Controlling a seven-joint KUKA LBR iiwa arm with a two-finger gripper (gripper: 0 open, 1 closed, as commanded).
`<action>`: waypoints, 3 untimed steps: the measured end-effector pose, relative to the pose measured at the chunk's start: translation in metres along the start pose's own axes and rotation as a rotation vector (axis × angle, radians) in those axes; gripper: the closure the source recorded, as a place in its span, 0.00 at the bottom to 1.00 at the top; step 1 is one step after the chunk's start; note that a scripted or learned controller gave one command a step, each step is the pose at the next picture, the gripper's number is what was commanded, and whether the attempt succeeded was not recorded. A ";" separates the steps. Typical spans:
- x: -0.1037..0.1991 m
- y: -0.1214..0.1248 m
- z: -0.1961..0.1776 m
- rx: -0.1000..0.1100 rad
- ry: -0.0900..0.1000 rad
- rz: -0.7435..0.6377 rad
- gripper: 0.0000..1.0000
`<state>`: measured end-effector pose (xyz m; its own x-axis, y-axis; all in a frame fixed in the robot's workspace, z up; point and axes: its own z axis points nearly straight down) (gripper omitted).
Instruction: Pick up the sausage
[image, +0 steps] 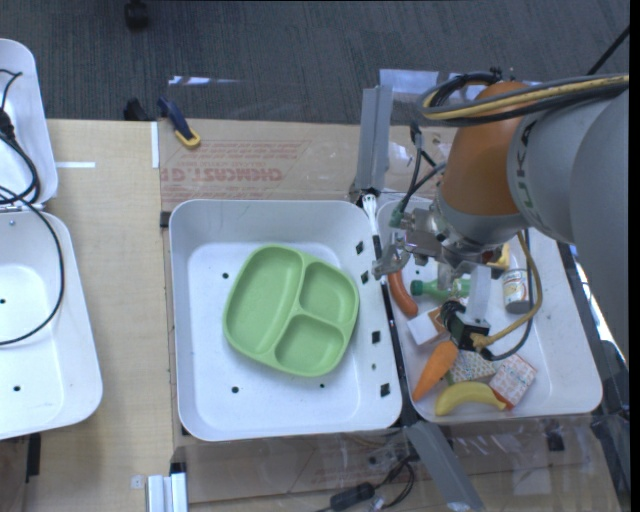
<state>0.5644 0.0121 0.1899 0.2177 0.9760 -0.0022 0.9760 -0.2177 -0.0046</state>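
Gripper (440, 262) hangs over the right bin (570, 385), its jaws' state impossible to tell under the wrist hardware. One sausage (401, 292) (reddish-orange) lies just left of it by the bin's left wall, long axis running from upper left to lower right. Nearby lie one carrot (434, 368) and one banana (470, 398). One green divided plate (291, 310) sits in the left bin (195, 330).

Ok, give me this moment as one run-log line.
arm: over right bin | claw: low among the toy food | sausage: lying by bin's left wall, not gripped | green plate: left bin | step: pick pending
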 end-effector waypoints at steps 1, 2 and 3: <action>-0.021 -0.001 0.000 0.000 0.000 0.001 0.00; 0.006 -0.002 0.000 -0.002 0.000 -0.014 0.00; -0.026 0.007 0.000 -0.002 0.000 0.008 0.00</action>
<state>0.5655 -0.0149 0.1902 0.2256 0.9742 -0.0027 0.9742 -0.2256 -0.0031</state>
